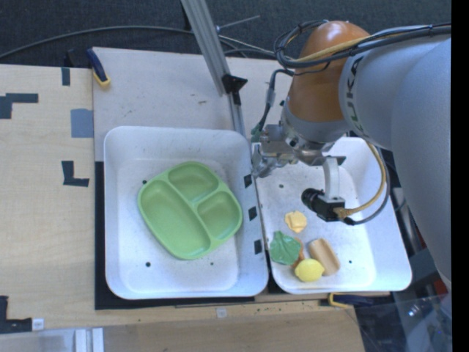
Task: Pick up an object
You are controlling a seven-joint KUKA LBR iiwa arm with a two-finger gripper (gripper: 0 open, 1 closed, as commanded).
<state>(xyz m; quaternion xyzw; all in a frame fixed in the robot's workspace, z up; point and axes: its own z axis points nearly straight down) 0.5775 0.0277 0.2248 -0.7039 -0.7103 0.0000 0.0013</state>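
Observation:
Several small toy foods lie in the front half of the right bin [381, 270]: a pale yellow piece [296, 221], a green leafy piece [284, 248], a yellow lemon [309, 270] and a tan bread roll [324, 254]. My gripper [259, 164] hangs under the orange wrist at the right bin's back left, close to the wall between the two bins. It is well behind the foods and touches none of them. I see nothing in it.
The left bin [117, 196] holds a green divided plate [190, 209]. A metal pole [209, 42] slants down to the bins' back edge. A black cable fitting [322, 202] hangs from the arm above the right bin.

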